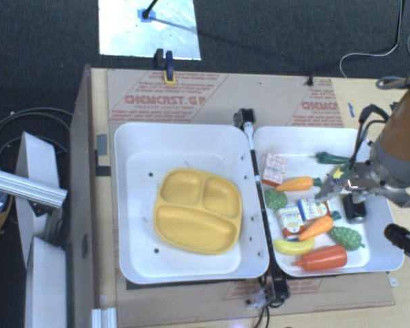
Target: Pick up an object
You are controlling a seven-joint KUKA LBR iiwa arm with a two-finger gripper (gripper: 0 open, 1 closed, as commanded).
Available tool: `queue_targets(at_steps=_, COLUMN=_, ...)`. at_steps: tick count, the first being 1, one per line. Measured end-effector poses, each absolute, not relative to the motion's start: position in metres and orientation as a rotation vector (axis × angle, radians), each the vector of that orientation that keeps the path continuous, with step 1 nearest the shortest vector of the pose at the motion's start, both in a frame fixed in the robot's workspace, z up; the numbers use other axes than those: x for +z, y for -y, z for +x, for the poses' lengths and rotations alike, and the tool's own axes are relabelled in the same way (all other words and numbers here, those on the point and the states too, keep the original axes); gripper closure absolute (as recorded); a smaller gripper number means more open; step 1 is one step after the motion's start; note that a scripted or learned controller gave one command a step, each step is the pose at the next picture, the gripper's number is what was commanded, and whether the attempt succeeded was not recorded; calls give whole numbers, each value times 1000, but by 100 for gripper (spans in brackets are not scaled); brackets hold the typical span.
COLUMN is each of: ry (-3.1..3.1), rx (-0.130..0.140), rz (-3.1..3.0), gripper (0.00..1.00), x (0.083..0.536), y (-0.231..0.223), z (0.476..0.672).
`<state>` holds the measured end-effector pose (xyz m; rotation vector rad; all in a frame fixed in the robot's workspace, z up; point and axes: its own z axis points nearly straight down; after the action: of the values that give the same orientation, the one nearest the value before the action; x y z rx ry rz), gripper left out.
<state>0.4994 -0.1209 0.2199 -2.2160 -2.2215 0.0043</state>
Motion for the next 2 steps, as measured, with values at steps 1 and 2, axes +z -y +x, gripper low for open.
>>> queue_targets(at_steps=1, ry=2225, rx=-1, rz=-2218, gripper=0, x=95, y=156, z=517)
queue_targets(at_steps=2, ry=2215, rx=6, rz=-2216, gripper=100, x=98, y=155, z=514)
